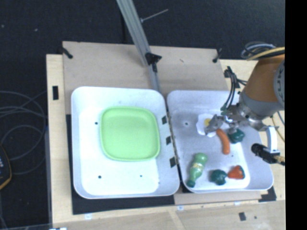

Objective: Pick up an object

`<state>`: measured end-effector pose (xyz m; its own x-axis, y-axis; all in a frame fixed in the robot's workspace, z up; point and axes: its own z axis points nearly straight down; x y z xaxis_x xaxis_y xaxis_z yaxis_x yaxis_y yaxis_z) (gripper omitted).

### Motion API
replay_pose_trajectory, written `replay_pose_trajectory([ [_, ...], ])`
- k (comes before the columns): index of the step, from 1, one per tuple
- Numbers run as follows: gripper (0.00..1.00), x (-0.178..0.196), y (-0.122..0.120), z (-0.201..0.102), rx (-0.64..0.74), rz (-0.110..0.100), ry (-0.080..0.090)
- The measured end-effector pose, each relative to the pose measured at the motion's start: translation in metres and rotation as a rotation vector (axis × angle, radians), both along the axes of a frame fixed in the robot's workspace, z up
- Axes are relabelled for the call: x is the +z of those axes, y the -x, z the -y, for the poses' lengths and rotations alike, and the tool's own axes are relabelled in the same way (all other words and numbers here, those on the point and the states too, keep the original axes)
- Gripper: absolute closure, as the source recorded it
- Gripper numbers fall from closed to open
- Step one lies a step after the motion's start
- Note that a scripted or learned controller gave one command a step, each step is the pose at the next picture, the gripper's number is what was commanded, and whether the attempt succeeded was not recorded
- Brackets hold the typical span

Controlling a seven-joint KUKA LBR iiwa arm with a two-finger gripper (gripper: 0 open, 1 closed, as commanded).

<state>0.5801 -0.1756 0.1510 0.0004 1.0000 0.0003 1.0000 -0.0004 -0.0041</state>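
Observation:
The right bin (184,107) holds several small objects. A white and yellow piece (205,124) lies near its middle. An orange carrot-shaped item (223,142) sits just right of it, touching a dark green lump (236,137). Nearer the front are a green bottle (196,168) on its side, a dark teal object (218,177) and a red-orange piece (235,173). My gripper (221,124) hangs low over the bin, right above the white and yellow piece and the top end of the orange item. Nothing is visibly lifted.
The left bin (86,109) carries a square light green plate (129,133). A grey metal pole (136,30) slants down to the gap between the bins. The arm's orange band (263,83) and cables (259,49) overhang the right bin's far right corner.

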Motion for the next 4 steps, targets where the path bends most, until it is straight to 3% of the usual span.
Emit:
replay_pose_trajectory([
  [1, 0.00, -0.047, -0.002, 0.002, -0.001, 0.011, 0.004],
  [2, 1.00, -0.035, -0.003, 0.003, -0.002, 0.015, 0.004],
  [4, 1.00, 0.066, -0.007, 0.002, 0.001, 0.010, 0.001],
])
